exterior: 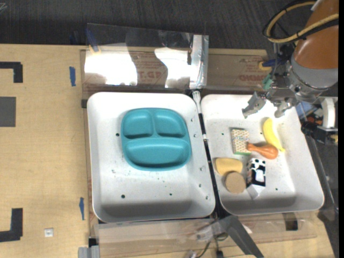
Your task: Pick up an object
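The end effector is seen spread wide and holding nothing, while a banana is found just below it, apart from its fingertips, inside the right bin.

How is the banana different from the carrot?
The banana is yellow; the carrot is orange. The banana is curved and runs up and down the picture, while the carrot is straighter and lies crosswise. The banana sits nearer the gripper than the carrot. Both lie in the right bin, touching.
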`<state>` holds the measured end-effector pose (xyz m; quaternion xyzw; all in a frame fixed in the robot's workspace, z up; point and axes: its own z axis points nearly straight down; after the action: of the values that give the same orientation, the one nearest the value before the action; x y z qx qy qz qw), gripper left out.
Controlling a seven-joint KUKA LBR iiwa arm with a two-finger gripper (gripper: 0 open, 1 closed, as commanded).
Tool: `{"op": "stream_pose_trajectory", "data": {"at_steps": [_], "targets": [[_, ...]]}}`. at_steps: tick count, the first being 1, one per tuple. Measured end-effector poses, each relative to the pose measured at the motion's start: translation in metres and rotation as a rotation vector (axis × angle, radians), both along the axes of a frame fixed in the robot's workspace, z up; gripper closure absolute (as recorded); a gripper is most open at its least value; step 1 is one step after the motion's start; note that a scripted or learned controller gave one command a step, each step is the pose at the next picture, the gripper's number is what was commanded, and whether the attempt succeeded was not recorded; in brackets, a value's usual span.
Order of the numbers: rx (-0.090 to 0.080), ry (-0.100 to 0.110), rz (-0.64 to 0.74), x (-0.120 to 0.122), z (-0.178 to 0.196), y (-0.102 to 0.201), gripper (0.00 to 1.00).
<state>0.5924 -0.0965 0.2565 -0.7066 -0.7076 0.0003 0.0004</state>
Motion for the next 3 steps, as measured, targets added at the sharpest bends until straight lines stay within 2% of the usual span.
{"op": "stream_pose_trajectory", "data": {"at_steps": [1, 2, 3], "targets": [[-0.005, -0.011, 0.096, -0.013, -0.155, -0.067, 0.0], [-0.004, -0.023, 0.018, -0.083, -0.164, -0.058, 0.0], [-0.005, -0.027, 0.019, -0.082, -0.153, -0.057, 1.0]]}}
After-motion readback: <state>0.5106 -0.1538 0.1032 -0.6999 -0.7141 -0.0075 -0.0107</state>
